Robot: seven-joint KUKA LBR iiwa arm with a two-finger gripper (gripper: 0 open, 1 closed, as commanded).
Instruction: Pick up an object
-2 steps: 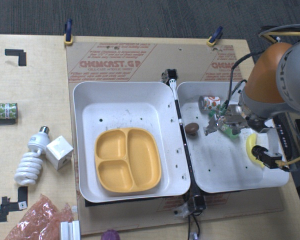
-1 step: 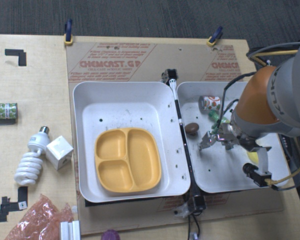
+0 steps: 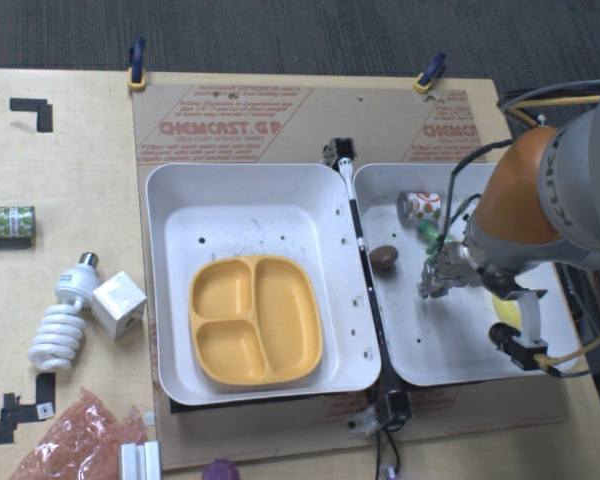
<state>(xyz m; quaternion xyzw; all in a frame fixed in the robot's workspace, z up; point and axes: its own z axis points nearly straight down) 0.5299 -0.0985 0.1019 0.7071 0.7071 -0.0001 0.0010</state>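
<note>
My gripper [image 3: 430, 284] reaches down into the right bin [image 3: 450, 353], close above its floor near the middle. A small brown rounded object [image 3: 383, 258] lies to the left of the gripper, apart from it, near the bin's left wall. A red and white can-like object [image 3: 420, 206] rests at the bin's far side, with a small green piece [image 3: 427, 231] just in front of it. A yellow object [image 3: 507, 313] lies to the right of the gripper, partly hidden under the arm's wrist.
The left bin [image 3: 180, 208] holds a yellow divided plate [image 3: 255, 320]. Outside the bins on the left lie a spiral light bulb [image 3: 62, 316], a white cube [image 3: 119, 303], a green can [image 3: 11, 224] and a pink mesh bag [image 3: 75, 438]. The arm's orange band [image 3: 520, 193] overhangs the right bin.
</note>
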